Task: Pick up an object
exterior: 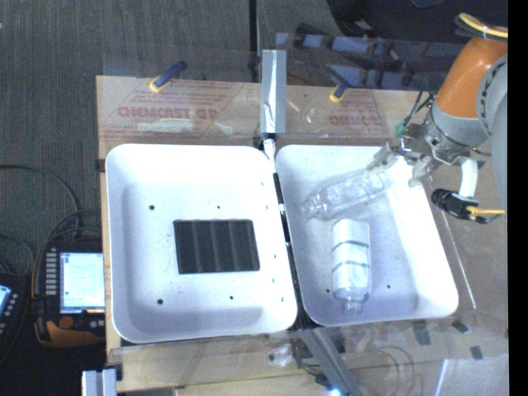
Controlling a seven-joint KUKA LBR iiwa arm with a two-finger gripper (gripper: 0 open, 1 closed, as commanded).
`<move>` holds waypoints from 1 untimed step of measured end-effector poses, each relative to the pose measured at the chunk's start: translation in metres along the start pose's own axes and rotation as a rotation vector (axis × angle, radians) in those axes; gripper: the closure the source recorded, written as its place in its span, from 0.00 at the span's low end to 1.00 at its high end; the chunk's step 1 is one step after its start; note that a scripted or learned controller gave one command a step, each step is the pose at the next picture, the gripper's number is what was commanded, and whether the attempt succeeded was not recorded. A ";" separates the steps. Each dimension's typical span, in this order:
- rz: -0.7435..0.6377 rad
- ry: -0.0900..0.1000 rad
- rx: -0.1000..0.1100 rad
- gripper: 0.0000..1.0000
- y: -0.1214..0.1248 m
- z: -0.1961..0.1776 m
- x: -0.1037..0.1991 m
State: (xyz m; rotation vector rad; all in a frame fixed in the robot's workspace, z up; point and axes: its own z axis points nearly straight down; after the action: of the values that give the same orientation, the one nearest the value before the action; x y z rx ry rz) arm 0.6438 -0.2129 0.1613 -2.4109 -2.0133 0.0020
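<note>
Simply two clear plastic bottles, crumpled.

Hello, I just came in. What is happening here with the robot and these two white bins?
A grey arm with an orange band reaches in from the right, its gripper at the upper edge of the right bin. Two clear plastic bottles lie in that bin: a tilted bottle close to the gripper and a labelled bottle below it. The left bin holds a dark ridged tray. Nothing looks lifted yet.

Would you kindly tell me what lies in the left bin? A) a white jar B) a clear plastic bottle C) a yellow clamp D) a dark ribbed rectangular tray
D: the dark ribbed rectangular tray lies flat in the middle of the left bin.
</note>
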 end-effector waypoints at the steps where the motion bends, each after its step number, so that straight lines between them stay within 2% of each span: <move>1: -0.165 0.001 -0.001 0.00 -0.121 -0.034 0.005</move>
State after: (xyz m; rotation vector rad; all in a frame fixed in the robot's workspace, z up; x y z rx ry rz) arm 0.5252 -0.1866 0.1959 -2.2367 -2.2062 -0.0001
